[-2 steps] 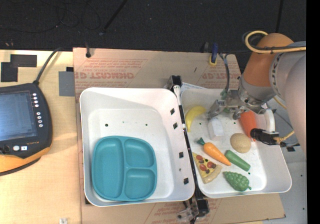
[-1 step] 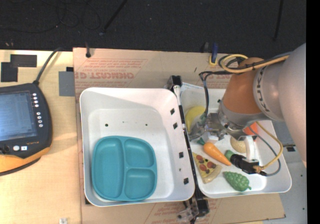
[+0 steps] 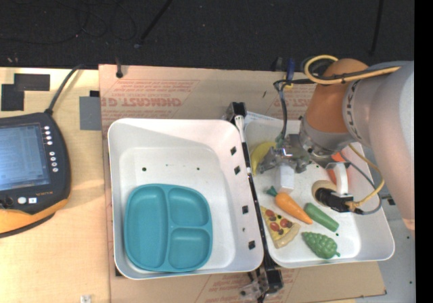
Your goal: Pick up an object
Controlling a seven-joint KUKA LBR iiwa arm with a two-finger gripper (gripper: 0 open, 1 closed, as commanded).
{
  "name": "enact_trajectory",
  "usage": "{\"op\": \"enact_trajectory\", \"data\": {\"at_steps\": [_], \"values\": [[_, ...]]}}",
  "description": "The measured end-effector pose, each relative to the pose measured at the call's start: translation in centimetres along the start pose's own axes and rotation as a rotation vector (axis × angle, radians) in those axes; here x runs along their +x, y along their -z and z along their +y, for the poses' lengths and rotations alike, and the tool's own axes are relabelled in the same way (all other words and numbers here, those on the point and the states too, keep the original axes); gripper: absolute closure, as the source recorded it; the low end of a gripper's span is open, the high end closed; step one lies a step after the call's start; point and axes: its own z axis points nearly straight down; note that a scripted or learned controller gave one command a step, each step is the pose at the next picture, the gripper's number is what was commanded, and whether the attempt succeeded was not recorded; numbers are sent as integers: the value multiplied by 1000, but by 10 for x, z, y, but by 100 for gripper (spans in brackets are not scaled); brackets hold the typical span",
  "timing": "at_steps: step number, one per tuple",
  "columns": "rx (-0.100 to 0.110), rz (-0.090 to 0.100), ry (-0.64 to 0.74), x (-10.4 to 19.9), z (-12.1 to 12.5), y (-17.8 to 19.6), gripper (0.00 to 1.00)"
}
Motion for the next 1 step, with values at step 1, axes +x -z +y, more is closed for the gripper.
{"op": "enact_trajectory", "data": {"at_steps": [1], "values": [[8,3,-3,7,-53,-1,0]]}}
